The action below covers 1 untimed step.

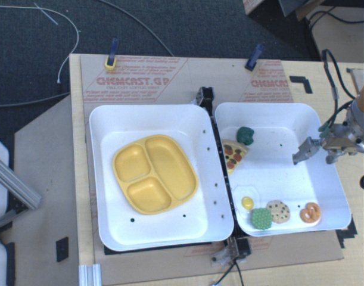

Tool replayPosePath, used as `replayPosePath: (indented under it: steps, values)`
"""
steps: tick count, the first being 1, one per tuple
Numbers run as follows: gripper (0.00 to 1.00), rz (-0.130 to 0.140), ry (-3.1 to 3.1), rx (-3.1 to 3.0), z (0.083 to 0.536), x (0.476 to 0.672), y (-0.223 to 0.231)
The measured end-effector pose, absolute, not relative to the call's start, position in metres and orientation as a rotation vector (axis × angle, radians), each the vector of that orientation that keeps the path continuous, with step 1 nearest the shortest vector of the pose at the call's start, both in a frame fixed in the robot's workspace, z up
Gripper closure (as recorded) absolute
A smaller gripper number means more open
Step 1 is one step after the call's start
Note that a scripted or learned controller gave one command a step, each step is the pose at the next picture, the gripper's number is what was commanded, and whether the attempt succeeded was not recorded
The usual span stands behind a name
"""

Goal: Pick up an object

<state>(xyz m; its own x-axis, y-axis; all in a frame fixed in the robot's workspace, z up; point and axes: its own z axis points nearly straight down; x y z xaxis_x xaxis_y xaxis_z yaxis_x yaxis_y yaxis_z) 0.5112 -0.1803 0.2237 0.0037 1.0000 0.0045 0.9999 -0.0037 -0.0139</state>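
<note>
While no object is seen between its fingers, the tool (310,149) is recorded at the right side of the right bin (271,113), above the bin floor; whether it is spread or closed cannot be told, and nothing is judged to be held. The pick is therefore judged as not yet done.

Right bin, contents, all lying loose:
- green broccoli-like piece (245,136), near the far left corner
- pizza slice (233,154), against the left wall
- small yellow piece (247,203)
- green round piece (261,218), touching a cookie (278,211)
- pretzel (310,213), near the right front corner

Left bin (110,124): a yellow divided plate (155,173).

Hard to make out: the tool is blurred and the arm is cut off at the frame edge; which object is targeted cannot be told.
</note>
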Motion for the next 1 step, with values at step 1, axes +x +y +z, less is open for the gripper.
replayPosePath:
  steps: [1]
  values:
    - [0.00,0.000,-2.221,-2.220,0.2301,0.5141,-0.1799]
